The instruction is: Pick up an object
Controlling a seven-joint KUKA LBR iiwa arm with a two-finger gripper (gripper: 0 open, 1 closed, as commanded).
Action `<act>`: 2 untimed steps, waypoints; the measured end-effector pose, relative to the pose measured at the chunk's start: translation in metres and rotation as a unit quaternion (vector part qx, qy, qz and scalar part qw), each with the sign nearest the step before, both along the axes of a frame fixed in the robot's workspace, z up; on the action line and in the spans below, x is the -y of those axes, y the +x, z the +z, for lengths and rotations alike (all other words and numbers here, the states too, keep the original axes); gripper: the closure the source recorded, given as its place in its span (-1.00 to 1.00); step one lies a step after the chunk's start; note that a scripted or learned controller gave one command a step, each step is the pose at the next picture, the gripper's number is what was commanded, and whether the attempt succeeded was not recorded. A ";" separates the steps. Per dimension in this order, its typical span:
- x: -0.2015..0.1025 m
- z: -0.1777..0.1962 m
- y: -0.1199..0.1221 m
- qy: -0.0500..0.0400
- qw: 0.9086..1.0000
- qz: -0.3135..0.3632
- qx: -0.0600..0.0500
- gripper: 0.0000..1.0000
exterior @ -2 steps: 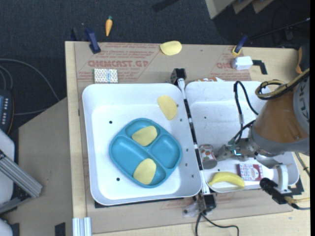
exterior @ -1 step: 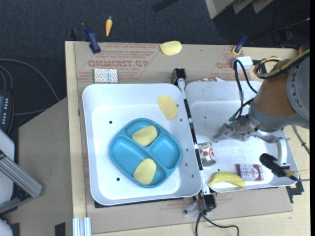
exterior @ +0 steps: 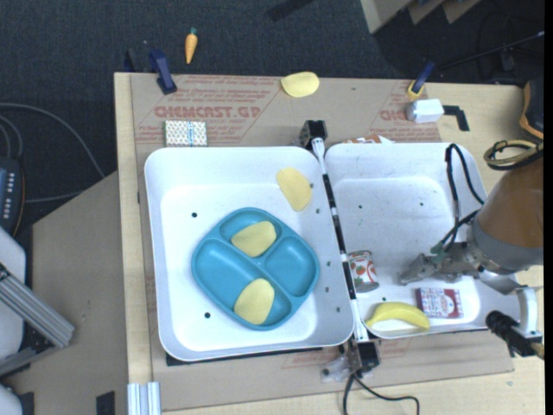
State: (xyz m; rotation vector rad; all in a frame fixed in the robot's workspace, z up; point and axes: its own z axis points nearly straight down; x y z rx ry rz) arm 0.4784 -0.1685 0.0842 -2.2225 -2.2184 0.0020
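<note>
Scanning from the left edge of the bench, the left bin [exterior: 164, 232] carried a blue divided plate [exterior: 252, 268] near its middle, with one yellow piece [exterior: 254, 239] in the upper compartment and another [exterior: 255, 301] in the lower; a third yellow piece [exterior: 295, 188] lay loose near the bin's top right corner. On the shared rim between the bins sat a small red-and-white packet [exterior: 362, 271]. The right bin [exterior: 389, 171] held a banana [exterior: 397, 316] against its bottom edge, near the bottom left corner, curved, yellow, lying flat, and just to its right a flat red card [exterior: 439, 302]. The gripper [exterior: 428, 268] hung low over the bin's lower half, above the card and up-right of the banana, touching neither as far as could be judged; whether its fingers were spread or pressed together could not be told. Nothing was seen between them. Likeliest target judged to be the banana or the card. Risks: the card lay flat on the floor and offered little edge, so fingers might slide over it; the banana sat tight to the bin wall, which could block one finger or let the fruit roll away; a black cable [exterior: 453, 184] looped across the bin's right side could snag.
</note>
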 end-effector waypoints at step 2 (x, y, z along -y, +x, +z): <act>-0.050 0.000 0.039 0.000 1.000 0.001 0.000 -1.00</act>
